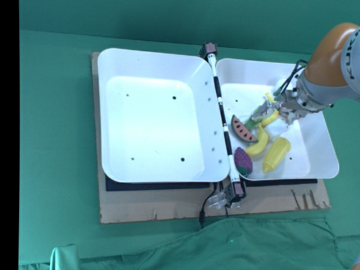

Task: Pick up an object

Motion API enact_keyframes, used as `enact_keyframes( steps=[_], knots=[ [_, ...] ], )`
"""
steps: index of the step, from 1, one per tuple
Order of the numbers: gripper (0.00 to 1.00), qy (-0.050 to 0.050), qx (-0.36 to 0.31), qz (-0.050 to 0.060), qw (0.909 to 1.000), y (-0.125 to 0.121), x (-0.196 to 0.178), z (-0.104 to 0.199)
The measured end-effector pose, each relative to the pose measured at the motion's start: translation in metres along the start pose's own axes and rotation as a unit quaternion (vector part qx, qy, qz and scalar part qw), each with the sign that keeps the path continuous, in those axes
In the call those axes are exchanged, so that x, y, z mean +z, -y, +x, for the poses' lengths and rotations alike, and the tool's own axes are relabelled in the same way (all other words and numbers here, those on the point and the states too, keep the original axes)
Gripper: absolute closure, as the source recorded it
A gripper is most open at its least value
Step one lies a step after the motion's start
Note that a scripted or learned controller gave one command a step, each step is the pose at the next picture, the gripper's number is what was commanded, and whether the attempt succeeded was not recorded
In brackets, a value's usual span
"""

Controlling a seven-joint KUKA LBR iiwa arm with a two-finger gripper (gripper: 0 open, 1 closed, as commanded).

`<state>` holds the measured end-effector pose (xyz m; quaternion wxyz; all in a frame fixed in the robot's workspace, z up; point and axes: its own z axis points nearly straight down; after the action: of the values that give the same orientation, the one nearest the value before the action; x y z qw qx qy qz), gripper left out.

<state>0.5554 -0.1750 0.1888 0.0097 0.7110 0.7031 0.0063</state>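
The right bin (320,151) holds a watermelon slice (243,129), a yellow banana (257,145), a yellow squeeze bottle (276,154) and a purple berry-like fruit (243,162). My gripper (263,113) is down inside this bin, just above and to the right of the watermelon slice and over the banana's upper end. A small yellow piece (271,118) and a bit of green show right at the gripper's tip; I cannot make out whether they are held. The grey wrist with its orange band (332,49) reaches in from the right.
The left bin (112,66) lies beside it, split off by a black-and-white divider rail (221,108). Both bins rest on a cardboard sheet (169,212) on green cloth. The fruits crowd the right bin's left half.
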Motion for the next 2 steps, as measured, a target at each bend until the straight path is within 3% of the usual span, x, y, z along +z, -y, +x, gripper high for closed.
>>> enact_keyframes(
  steps=[1, 2],
  knots=[
    [1.0, 0.001, -0.002, -0.005, 1.0, -0.004, -0.013, 0.002],
    [1.0, -0.003, -0.007, 0.01, 0.9999, 0.034, -0.055, 0.081]
  ],
)
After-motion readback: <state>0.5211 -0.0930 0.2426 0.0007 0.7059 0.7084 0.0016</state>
